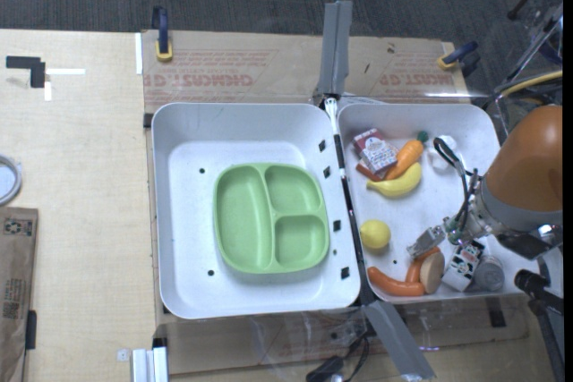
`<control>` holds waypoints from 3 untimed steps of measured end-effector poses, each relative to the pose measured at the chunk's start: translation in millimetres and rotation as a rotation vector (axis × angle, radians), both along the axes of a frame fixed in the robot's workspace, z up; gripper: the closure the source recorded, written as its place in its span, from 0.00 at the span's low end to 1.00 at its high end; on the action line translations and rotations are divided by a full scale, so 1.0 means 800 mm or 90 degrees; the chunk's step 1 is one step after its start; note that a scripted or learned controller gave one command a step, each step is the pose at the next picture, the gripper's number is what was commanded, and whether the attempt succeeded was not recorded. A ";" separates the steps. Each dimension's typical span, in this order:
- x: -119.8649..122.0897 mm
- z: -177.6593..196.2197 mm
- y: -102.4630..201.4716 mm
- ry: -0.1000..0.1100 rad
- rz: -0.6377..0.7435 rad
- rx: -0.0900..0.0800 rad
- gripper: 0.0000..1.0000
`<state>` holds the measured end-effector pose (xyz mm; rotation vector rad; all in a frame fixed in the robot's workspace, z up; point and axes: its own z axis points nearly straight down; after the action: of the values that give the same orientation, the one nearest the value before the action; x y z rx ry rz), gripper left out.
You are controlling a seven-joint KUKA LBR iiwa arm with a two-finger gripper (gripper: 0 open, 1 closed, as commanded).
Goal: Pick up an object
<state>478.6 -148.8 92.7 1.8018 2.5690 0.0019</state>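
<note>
My gripper [433,241] hangs low over the front part of the right bin [483,116], reaching in from the right under the orange-banded wrist. Directly below and in front of it lie a brown oval piece [432,272] and an orange sausage-shaped toy [392,282]. A yellow lemon [375,234] sits to its left. A small white carton [461,269] and a grey round lid-like thing [491,275] lie to its right, partly under the wrist. I see nothing lifted.
Farther back in the right bin are a banana [399,183], a carrot [408,156], a red-and-white packet [373,148] and a metal spoon [450,156]. The left bin [179,192] holds a green divided plate [235,219].
</note>
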 end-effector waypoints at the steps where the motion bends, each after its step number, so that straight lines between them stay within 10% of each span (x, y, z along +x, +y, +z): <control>1: 0.060 -0.002 0.053 0.002 0.019 0.000 0.00; 2: 0.069 0.092 0.033 0.002 0.178 0.000 0.00; 3: 0.206 0.024 0.051 -0.010 0.120 -0.002 0.00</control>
<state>643.5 -107.8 111.6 1.5444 2.7150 0.0131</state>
